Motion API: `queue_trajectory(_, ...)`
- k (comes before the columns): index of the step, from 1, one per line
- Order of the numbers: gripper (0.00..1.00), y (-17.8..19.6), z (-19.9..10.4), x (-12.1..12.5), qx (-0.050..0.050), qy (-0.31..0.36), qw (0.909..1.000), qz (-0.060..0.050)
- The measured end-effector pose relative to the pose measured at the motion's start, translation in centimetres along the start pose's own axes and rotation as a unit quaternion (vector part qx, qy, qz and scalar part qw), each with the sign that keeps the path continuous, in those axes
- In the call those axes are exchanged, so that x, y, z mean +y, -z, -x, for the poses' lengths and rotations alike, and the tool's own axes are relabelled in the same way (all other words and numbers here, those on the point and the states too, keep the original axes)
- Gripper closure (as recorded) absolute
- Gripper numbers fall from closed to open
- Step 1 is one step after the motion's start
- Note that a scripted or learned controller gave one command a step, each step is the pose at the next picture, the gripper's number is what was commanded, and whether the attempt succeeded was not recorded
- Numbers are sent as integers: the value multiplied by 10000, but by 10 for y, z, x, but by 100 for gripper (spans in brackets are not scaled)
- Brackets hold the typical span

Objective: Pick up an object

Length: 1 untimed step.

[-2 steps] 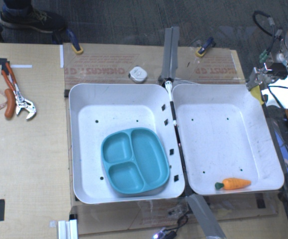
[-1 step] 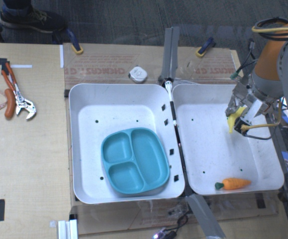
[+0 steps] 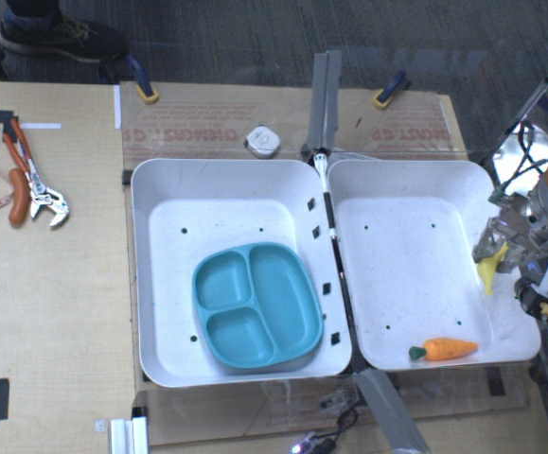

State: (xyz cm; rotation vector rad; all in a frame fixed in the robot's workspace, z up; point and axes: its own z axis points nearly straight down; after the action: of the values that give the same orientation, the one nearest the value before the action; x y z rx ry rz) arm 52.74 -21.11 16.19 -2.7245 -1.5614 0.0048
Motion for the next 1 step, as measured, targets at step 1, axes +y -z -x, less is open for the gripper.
queue_trajectory(1, 100, 15, -69, -37, 1, 112, 9999, -4)
